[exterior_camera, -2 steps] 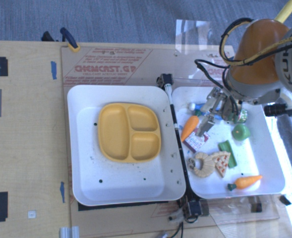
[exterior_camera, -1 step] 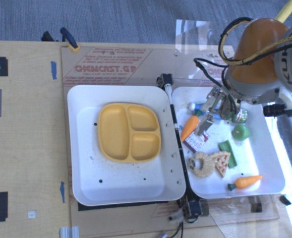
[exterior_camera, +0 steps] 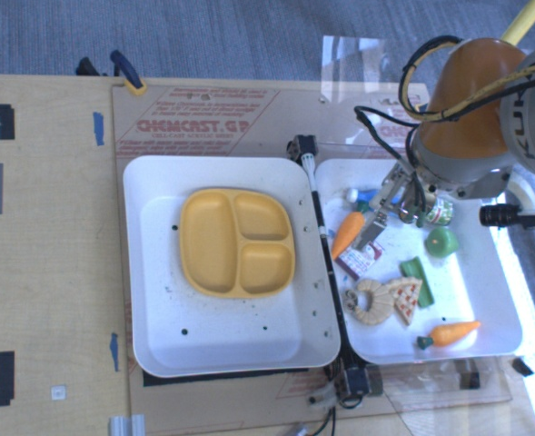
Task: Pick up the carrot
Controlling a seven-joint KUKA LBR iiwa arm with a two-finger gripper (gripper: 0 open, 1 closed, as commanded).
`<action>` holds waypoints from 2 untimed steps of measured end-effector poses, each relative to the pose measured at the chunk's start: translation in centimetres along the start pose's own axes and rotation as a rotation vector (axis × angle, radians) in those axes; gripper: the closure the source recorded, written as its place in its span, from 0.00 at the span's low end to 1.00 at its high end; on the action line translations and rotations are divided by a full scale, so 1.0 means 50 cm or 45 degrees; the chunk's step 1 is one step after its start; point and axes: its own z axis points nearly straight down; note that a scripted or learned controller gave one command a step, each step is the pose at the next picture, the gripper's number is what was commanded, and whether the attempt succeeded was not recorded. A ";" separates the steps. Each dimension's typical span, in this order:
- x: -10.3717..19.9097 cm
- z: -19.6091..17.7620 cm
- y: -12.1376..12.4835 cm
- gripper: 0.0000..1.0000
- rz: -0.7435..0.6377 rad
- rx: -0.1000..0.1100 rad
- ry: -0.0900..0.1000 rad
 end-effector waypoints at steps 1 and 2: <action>0.012 0.000 0.003 0.00 0.156 0.002 0.001; 0.011 0.001 -0.006 0.00 0.357 0.002 -0.001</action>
